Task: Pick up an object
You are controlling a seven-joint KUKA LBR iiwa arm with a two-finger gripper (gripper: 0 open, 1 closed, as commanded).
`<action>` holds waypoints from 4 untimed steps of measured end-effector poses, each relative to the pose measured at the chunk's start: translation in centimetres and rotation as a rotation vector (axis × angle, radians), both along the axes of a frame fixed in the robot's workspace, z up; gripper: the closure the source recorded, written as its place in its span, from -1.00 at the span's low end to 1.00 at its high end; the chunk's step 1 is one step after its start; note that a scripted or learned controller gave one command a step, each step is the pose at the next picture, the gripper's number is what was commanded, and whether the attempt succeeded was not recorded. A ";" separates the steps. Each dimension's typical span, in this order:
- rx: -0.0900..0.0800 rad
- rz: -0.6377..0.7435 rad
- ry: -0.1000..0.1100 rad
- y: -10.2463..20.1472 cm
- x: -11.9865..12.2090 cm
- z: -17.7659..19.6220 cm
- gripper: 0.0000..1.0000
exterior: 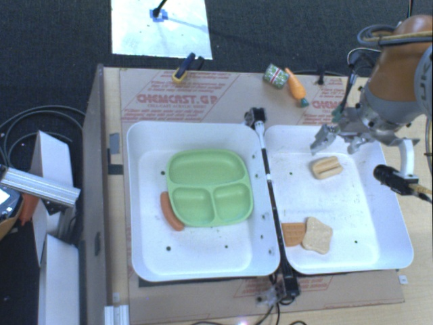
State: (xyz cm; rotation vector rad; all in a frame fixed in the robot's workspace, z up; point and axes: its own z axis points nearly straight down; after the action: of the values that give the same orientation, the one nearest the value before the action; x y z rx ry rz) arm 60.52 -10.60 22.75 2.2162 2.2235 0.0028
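Two bins (155,263): green tray (208,187); seemingly bread pieces (318,235).

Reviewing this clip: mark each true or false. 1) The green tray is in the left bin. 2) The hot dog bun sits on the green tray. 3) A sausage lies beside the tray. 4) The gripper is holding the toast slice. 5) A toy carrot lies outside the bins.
1) True: the green tray sits in the left bin.
2) False: the bun lies in the right bin.
3) True: the sausage lies at its left edge.
4) False: the gripper hangs above the bun; the toast slice lies apart.
5) True: the carrot lies behind them.
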 end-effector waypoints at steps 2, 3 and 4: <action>0.000 -0.002 0.003 -4.0 2.4 -12.5 -1.00; -0.001 -0.002 -0.001 -5.2 2.3 -10.7 -1.00; -0.001 -0.002 0.001 -7.0 2.8 -13.8 -1.00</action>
State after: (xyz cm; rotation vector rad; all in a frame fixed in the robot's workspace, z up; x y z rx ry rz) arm 63.30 -17.60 8.99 2.2190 2.2208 0.0009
